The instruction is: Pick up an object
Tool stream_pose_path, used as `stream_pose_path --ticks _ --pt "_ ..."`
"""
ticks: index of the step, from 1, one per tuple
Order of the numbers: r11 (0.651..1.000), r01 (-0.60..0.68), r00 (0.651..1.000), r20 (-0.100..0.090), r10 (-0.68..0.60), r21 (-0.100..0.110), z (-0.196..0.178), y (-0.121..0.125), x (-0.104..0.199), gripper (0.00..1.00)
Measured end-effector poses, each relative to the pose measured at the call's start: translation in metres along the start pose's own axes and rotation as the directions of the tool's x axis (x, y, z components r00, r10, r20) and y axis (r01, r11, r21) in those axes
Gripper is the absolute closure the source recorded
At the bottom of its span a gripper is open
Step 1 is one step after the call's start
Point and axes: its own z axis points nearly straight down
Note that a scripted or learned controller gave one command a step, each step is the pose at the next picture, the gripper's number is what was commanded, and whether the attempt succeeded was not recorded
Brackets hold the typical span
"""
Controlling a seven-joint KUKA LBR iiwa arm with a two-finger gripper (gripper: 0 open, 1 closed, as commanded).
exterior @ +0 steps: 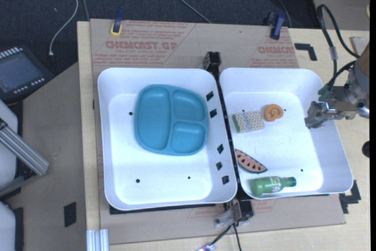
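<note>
White right bin (pixel 329 126) has every item loose; nothing picked yet.
Gripper (pixel 316 115) sits at bin's 3 o'clock rim, finger state unclear; donut (pixel 272 112), packet (pixel 248 121), watermelon slice (pixel 251 162), green bottle (pixel 272 184) untouched.

My gripper (pixel 314 114) was a small block of dull grey metal with darker recesses, blunt and boxy at its tip. Behind it my wrist (pixel 352 94) widened into a pale grey, rounded housing, with lighter silvery parts stacked where the two met. A thick black cable (pixel 330 38) looped along my upper side and ran toward the wrist, with a thinner dark lead curling beside it. My finer markings and screws were too small and blurred to make out
</note>
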Motion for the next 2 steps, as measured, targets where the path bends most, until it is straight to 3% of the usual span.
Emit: stream_pose_path --ticks 2 --pt "1.000 0.005 1.000 -0.002 -0.005 0.003 0.018 0.053 0.104 1.00"
